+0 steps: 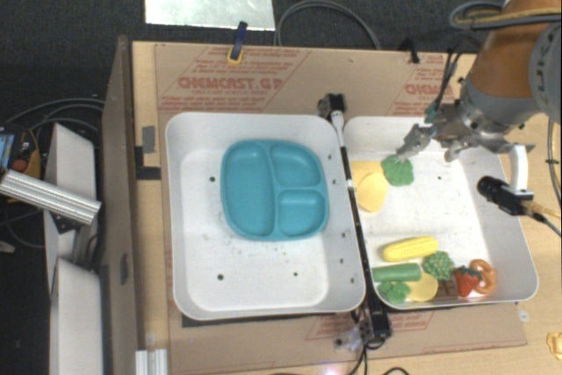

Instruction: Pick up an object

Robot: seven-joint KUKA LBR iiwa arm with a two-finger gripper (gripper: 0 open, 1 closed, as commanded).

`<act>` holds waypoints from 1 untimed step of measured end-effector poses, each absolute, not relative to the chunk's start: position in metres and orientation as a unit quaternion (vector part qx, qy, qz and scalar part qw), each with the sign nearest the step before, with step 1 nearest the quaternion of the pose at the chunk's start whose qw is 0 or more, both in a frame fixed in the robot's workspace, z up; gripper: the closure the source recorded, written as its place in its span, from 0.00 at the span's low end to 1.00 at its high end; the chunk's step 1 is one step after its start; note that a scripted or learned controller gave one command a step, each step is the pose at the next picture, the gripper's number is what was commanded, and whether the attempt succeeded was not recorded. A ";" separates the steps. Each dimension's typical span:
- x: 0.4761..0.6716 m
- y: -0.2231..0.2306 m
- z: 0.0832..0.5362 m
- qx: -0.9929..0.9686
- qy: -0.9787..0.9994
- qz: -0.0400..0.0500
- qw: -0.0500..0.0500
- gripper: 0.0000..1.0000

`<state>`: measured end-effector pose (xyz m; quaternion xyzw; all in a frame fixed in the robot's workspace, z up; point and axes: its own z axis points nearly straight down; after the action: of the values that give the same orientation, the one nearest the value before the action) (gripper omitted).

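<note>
Now the gripper (411, 145) is hovering in the right bin (492, 215), one finger touching the green toy broccoli (399, 171) beside the yellow piece (371, 191); grip state unclear. Probably light, hard, slippery plastic; pinching across its bumpy crown looks best.

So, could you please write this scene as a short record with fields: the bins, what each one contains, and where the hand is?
left bin: holds a teal divided plate
right bin: holds toy foods
upper left of right bin: green broccoli-like piece beside a pale yellow piece
front of right bin: yellow corn cob, green leafy piece, green pod-like piece, red-orange piece
hand: over the right bin, just above the green broccoli-like piece
grip: cannot tell
</note>
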<state>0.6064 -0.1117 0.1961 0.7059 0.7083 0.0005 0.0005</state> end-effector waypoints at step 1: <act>0.632 -0.111 0.079 0.705 0.709 0.000 0.000 0.00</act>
<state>0.6315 -0.1111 0.0792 0.7049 0.7093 0.0002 -0.0001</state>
